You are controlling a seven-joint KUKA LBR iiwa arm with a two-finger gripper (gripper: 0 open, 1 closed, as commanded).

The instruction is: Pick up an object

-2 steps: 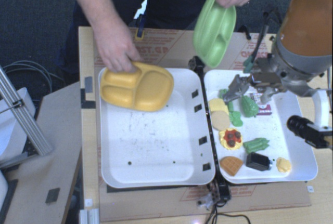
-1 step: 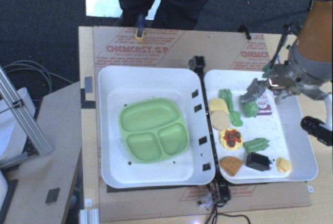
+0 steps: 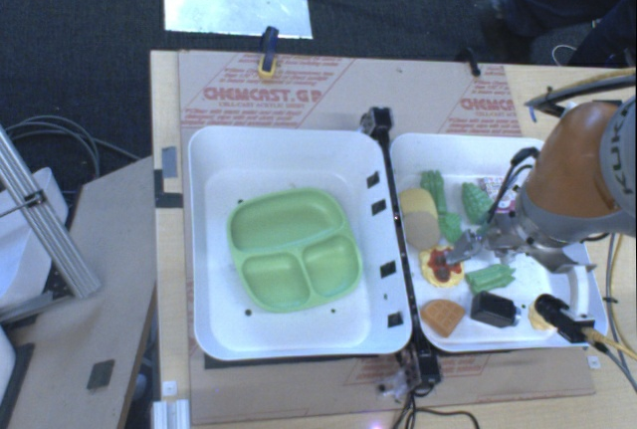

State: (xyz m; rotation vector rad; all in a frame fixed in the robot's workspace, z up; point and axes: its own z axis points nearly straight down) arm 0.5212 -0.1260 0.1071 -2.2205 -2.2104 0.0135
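The left bin holds a green three-compartment tray; the right bin holds mixed toy food, with a red-and-yellow piece beside the gripper, whose jaws' state I cannot tell.

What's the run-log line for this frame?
arm: over right bin | gripper: low beside red-yellow toy | green tray: left bin

Robotics lab: bench, white bins, cables.
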